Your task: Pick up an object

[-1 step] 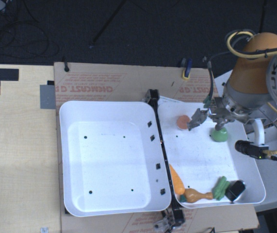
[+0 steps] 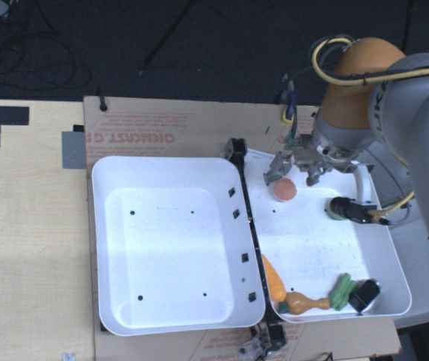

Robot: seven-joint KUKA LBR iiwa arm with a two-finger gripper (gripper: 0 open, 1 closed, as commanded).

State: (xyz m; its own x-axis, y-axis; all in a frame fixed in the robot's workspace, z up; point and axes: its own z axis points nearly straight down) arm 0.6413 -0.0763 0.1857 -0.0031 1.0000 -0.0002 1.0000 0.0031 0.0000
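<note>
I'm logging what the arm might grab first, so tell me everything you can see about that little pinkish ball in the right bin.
The pinkish ball is small, round and salmon coloured with a matte, slightly mottled surface, maybe foam or soft plastic. It sits on the floor of the right bin, near the far left corner, apart from the other items. The gripper hangs just above and behind it, open, one finger on each side, neither visibly touching it. Only the bin floor appears to touch it.

We see two white bins: one [image 2: 312, 239] lies beneath the gripper [image 2: 294, 175], and the other [image 2: 169, 254] sits just beside it, farther from the gripper. A black rail [image 2: 246, 216] runs between them. Both rest on a cardboard sheet [image 2: 161, 126] over the wooden bench [image 2: 26, 224].
</note>
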